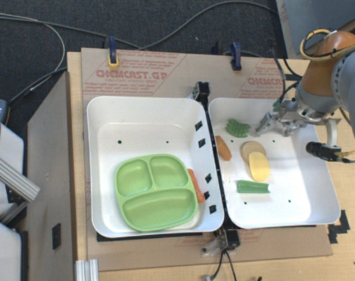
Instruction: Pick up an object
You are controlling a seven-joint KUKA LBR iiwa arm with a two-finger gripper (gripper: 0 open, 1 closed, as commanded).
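In the left bin (101,157), nearest the camera, lies a green divided plate (157,191) with an orange carrot-like piece (195,186) along its right rim. Right of that bin, the right bin (317,198) holds a green pod (252,187), then a yellow piece (259,166), an orange piece (223,148) and a leafy green piece (238,127). Farther right, the gripper (275,123) hovers with nothing seen between its fingers.
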